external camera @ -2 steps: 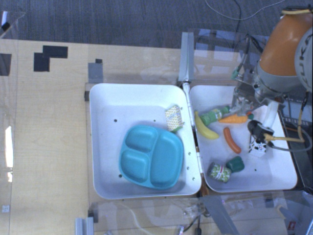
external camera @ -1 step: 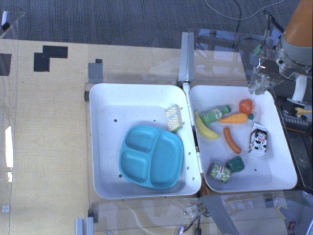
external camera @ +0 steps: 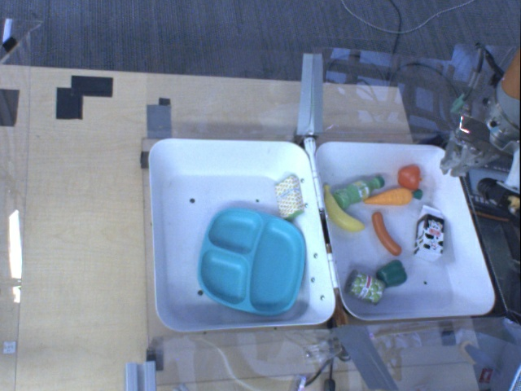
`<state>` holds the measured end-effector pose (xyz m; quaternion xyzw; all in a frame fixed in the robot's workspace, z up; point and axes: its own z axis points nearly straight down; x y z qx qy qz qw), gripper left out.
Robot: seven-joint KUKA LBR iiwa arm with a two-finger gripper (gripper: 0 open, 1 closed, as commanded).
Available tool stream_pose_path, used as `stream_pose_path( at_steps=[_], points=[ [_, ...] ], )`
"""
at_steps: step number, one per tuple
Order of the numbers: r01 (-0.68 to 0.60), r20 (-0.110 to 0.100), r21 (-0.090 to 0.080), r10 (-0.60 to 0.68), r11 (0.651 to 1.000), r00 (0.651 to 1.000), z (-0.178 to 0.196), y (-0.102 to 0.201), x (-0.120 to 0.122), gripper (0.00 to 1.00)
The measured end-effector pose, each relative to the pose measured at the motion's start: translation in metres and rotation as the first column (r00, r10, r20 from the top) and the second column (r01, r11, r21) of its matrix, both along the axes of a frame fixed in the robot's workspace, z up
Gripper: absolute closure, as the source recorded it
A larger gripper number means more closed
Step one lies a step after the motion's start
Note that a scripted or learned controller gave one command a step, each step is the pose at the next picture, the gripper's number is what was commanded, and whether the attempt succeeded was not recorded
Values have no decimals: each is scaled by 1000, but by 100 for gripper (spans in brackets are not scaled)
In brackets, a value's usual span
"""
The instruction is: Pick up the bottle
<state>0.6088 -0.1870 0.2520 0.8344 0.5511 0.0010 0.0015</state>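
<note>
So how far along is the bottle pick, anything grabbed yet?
Nothing looks done yet. The green bottle lies on its side in the right bin, between the banana and the carrot, untouched. The gripper sits above the bin's far right corner, apart from every item. Still left: move over the bottle, descend, close on it and lift.

The arm enters at the upper right edge, its orange band just visible at the frame's margin, and its gripper [external camera: 461, 155] hangs low; whether the fingers are spread cannot be made out
</note>
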Motion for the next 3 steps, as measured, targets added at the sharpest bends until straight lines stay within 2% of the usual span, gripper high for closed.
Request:
stream_pose_path(
  at_steps=[1, 2, 3],
  points=[
    [347, 3, 2, -347, 938, 938, 72, 9, 29, 100],
    [374, 3, 2, -374, 927, 927, 93, -5, 39, 100],
    [663, 3, 5, -663, 749, 749, 185, 52, 44, 100]
  ],
)
